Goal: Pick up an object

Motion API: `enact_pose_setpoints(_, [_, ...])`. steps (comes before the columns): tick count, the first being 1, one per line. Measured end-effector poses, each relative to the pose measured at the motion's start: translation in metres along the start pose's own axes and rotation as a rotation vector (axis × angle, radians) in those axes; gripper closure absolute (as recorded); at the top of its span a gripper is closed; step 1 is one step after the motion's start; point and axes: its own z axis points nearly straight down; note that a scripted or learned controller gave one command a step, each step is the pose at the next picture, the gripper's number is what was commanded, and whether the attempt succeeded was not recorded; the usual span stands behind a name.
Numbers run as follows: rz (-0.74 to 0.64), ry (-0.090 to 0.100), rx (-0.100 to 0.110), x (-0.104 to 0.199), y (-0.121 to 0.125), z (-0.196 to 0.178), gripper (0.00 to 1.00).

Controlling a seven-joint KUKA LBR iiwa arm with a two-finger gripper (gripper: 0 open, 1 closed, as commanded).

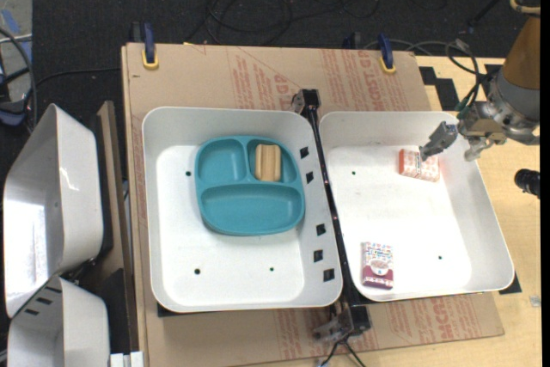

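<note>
The gripper (453,143) hangs over the far right part of the right bin (481,211), reaching in from the right side on the grey arm (524,69) with its orange band. Its two fingers stand apart, one tip at about the upper right corner of a small red and white packet (418,165), the other off to the right over bare bin floor; nothing sits between them. That packet lies flat on the bin floor just to the left of and slightly nearer than the gripper, close under the left fingertip, though whether the finger touches it cannot be told. A second small packet, maroon and white with a printed label (377,264), lies well apart from the gripper, nearer the camera and to its left, close to the near wall of the same bin. Farther to the left of the gripper, across the divider between the bins, the left bin (168,211) holds a teal divided plate (249,189) lying flat on its floor. In the plate's far right compartment rests a tan wooden block (268,162), upright along its long side within that section. Both bins sit side by side on a brown board (258,73) held by clamps at its far edge.
</note>
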Motion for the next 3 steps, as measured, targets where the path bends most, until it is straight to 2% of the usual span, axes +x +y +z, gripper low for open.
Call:
enact_pose_setpoints(1, [-0.003,-0.003,-0.013,0.001,0.003,-0.008,0.0])
enact_pose_setpoints(2, [-0.003,-0.002,-0.009,0.004,0.003,0.036,0.0])
enact_pose_setpoints(3, [0.001,-0.002,-0.008,-0.005,-0.001,0.086,0.0])
